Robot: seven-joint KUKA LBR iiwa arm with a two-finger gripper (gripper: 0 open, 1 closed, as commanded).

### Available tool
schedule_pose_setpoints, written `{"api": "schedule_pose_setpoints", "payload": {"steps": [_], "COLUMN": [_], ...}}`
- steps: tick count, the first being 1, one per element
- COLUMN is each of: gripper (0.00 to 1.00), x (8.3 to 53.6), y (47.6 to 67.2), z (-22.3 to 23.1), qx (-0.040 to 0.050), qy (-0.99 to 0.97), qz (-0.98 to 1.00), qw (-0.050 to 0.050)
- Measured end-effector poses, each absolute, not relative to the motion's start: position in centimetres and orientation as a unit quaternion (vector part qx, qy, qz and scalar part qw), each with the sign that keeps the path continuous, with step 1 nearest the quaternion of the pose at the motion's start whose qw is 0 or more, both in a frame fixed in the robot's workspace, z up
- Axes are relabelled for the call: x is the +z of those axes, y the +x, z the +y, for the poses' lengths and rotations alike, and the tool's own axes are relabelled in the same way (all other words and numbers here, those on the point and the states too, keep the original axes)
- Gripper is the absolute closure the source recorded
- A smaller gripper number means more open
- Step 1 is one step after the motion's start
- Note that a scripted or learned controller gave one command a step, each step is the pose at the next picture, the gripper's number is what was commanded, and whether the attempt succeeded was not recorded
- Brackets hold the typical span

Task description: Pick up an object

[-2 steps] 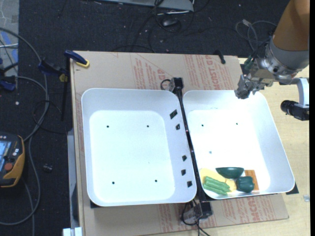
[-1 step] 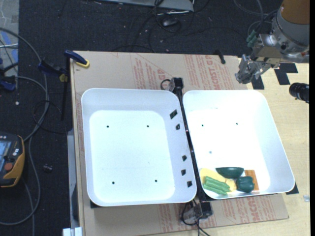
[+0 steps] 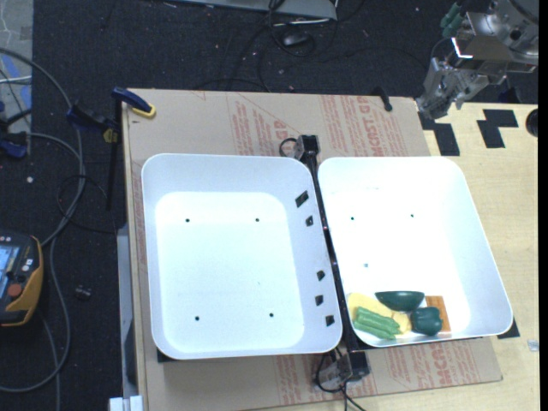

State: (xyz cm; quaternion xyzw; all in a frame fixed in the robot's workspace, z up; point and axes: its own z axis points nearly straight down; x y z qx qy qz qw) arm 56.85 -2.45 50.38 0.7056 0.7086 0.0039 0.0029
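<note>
End effector (image 3: pixel 438 92) high at the frame's upper right, off the bins.
Its grip state cannot be made out; a dark green object (image 3: pixel 400 299) lies among others in the right bin's (image 3: pixel 402 187) lower corner.

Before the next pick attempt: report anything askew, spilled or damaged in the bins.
Nothing looks spilled or damaged. The only oddity: the objects are all bunched in the near corner of the right bin, some overlapping.

We see a dark green bowl (image 3: pixel 400 299), green ridged vegetable (image 3: pixel 376 322), teal lump (image 3: pixel 426 321) and yellow piece (image 3: pixel 366 304) clustered together.
</note>
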Motion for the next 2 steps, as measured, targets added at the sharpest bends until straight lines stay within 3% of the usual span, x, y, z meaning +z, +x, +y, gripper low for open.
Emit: {"api": "schedule_pose_setpoints", "payload": {"steps": [1, 2], "gripper": [1.0, 1.0], "x": [54.1, 53.8], "y": [50.5, 49.6], "z": [2.0, 4.4], "qx": [0.0028, 0.0], "qy": [0.706, 0.706], "qz": [0.708, 0.708], "qw": [0.001, 0.0]}}
